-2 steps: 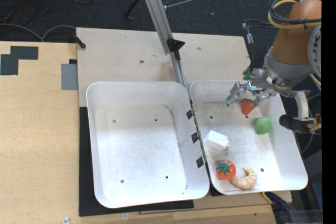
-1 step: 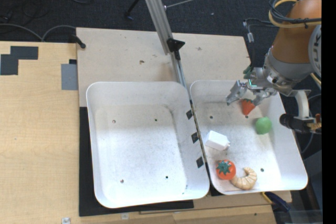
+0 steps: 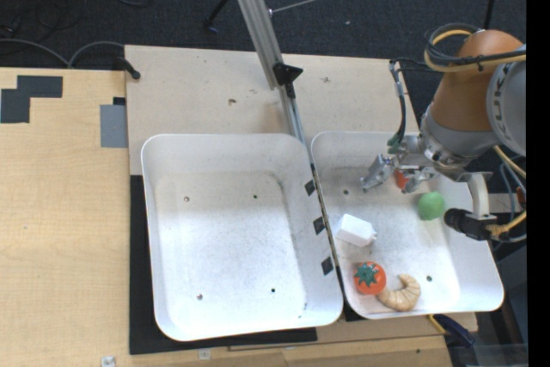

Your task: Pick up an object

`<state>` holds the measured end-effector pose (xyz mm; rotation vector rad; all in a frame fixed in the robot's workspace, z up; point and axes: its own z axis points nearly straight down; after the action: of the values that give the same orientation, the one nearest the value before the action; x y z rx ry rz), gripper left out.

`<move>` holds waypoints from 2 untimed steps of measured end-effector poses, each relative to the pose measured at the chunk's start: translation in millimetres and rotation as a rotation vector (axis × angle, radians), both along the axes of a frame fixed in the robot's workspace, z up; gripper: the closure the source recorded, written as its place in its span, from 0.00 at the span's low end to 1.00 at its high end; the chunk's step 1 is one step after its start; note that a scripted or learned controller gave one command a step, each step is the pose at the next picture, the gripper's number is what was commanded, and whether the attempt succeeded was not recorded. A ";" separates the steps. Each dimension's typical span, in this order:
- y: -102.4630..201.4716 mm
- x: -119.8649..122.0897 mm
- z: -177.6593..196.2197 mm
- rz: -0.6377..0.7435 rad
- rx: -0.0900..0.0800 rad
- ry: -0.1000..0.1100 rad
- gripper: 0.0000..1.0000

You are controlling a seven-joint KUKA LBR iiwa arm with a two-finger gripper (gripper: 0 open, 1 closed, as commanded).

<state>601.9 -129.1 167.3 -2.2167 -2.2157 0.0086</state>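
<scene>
Green ball (image 3: 430,204) lies just beside the fingers (image 3: 375,177).

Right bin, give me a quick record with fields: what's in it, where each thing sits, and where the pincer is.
bin: right bin, white, shallow
green ball: right side, just below the pincer
white block: near the divider, left side
tomato: near front edge
croissant: beside the tomato, to its right
pincer: above the bin's far half, nothing seen held
left bin: beside it

Two bins (image 3: 172,185); ball (image 3: 430,204), block (image 3: 355,229), tomato (image 3: 369,278), croissant (image 3: 401,293).
</scene>
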 end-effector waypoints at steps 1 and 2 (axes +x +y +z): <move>-0.5 0.7 -43.9 -0.001 0.000 -0.001 0.00; 0.3 0.9 -76.7 -0.001 -0.001 -0.007 0.00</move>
<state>602.8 -128.8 90.6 -2.2224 -2.2183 0.0024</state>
